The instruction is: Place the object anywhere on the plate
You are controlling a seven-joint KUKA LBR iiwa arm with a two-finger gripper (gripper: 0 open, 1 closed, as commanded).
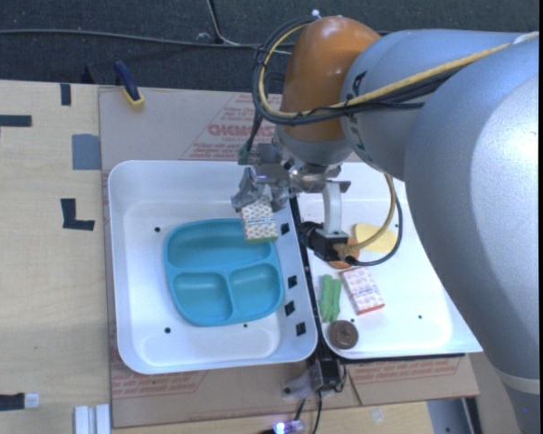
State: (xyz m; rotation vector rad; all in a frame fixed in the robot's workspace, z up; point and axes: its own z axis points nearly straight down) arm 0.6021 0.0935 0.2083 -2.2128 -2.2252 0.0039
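A blue plate [222,271] with three compartments lies in the left white bin [136,242]. My gripper [256,199] hangs over the plate's far right rim, under the orange-banded wrist. It is shut on a small patterned box [259,221], pale with tiny dots, which is tilted and sits just above the plate's upper right corner. The fingers [250,190] clasp the box's top end.
The right bin [416,324] holds a green pea-pod-like item [329,297], a red and white packet [363,290], a brown round object [344,334], and yellow [373,237] and orange pieces partly under cables. The arm covers the right bin's far half.
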